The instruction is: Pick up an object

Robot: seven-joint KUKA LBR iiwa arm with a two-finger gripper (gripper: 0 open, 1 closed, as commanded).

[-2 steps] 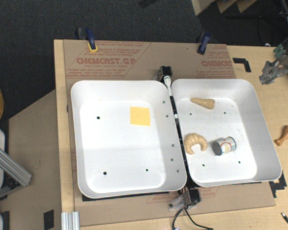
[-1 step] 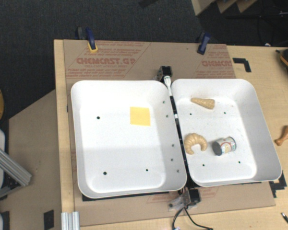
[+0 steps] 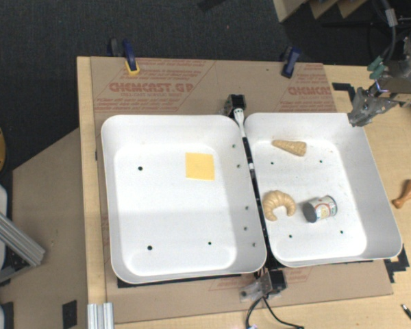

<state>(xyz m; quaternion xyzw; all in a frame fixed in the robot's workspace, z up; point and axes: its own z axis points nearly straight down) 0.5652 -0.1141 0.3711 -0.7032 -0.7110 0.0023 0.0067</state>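
The hand [image 3: 364, 110] sits past the upper right corner of the right bin [image 3: 370, 177], and it is too small and blurred to tell how its fingers stand. The arm behind it runs out at the picture's right edge. Right of that bin, a small brown thing [image 3: 405, 196] is cut by the same edge, so its shape cannot be told. The small can [image 3: 320, 208] lying inside the right bin carries a label too fine to read. The tabletop [image 3: 103, 81] is cut off at the bottom edge.
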